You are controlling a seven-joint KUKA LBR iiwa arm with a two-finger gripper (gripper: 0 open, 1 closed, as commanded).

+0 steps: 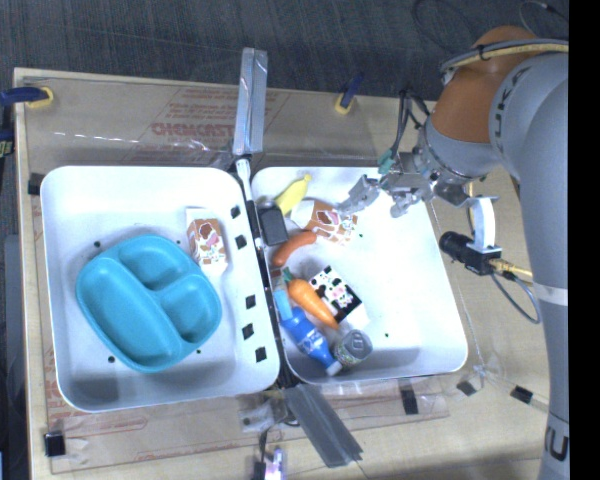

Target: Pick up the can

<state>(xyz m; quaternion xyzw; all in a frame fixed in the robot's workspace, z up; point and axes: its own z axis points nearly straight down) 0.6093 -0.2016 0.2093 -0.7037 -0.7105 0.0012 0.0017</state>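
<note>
The gripper [380, 193] is seen open over the right bin [420, 268], nothing held between its fingers; the can [354, 347] lies well apart.

A pale wooden bench [100, 98] with clear plastic sheeting taped over it stands on dark grey carpet [130, 13], blue clamps [25, 96] gripping its far edge, under even light.

I counted two shallow white plastic bins [70, 203], one turquoise three-part plastic plate [148, 300], two small brown-and-white cartons [207, 241], one black-and-white patterned carton [334, 290], one metal can [354, 346], one yellow banana [293, 192] and one orange carrot [311, 301].
</note>
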